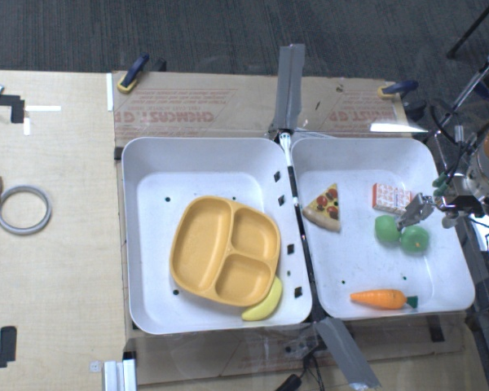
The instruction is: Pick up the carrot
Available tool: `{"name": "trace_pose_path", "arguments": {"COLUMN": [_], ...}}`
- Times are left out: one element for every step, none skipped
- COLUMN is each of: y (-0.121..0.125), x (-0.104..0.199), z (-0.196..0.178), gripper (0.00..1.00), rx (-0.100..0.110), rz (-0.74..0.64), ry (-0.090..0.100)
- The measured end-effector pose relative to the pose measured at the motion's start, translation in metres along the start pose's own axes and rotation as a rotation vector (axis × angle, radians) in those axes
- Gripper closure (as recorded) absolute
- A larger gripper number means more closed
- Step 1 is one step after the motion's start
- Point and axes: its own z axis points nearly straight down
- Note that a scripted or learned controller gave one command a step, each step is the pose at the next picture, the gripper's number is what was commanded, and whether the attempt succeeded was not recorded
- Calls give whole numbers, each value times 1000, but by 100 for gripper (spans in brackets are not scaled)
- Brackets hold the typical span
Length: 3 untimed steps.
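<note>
Jaws point(416, 211) by green balls point(399, 233); "CHEMCAT" cardboard point(179, 108).

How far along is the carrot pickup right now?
Nothing looks done yet: the orange toy carrot with a green stem lies untouched at the front of the right white bin. In hand, the gripper is over the two green balls, well behind the carrot. Left: move to the carrot, grasp it and lift.

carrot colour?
Orange carrot with a green stem end, seen in the camera view, right bin.
</note>
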Motion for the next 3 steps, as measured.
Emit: {"name": "trace_pose_path", "arguments": {"y": [-13,-12,-13], "x": [25,25,58], "z": [97,89,154], "gripper": [0,100,100], "rx": [-1,-2,-2], "rz": [-134,-131,-172], "ry": [0,-1,-1]}}
